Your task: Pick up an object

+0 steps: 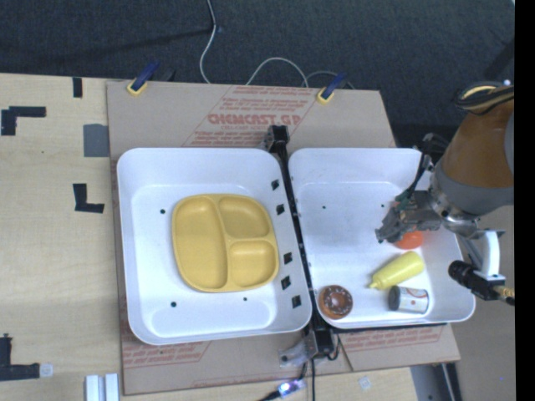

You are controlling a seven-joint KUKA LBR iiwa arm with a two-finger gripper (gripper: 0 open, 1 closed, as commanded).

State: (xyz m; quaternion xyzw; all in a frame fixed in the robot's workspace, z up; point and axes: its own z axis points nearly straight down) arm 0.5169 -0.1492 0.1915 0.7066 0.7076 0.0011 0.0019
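1. Orange round object (410,241), the thing we judge the arm is after, lies toward the right side of the right bin (351,161); we reach it last, working from the left
2. Farthest left is the pale wooden bench (50,249), marked with black tape shapes, and beyond its far edge a dark carpeted floor (100,15)
3. A cardboard sheet (251,115) lies under both bins, pinned at its far edge by two clamps (142,78), probably so that nothing slides when the arm pushes down
4. The left bin (125,174) holds a yellow divided plate (224,242), lying flat near its middle, well apart from the arm
5. In the right bin, along the near wall, sit a sprinkled doughnut (336,302), then a yellow squeeze bottle (397,271) on its side, then a small can (408,299) just right of and nearer than the bottle
6. The gripper (393,228) is low in the bin, right against the orange object's left edge; we cannot tell whether it is released or clenched, nor whether it has the object
7. The bottle lies just near of the orange object, so a descent here could nudge it
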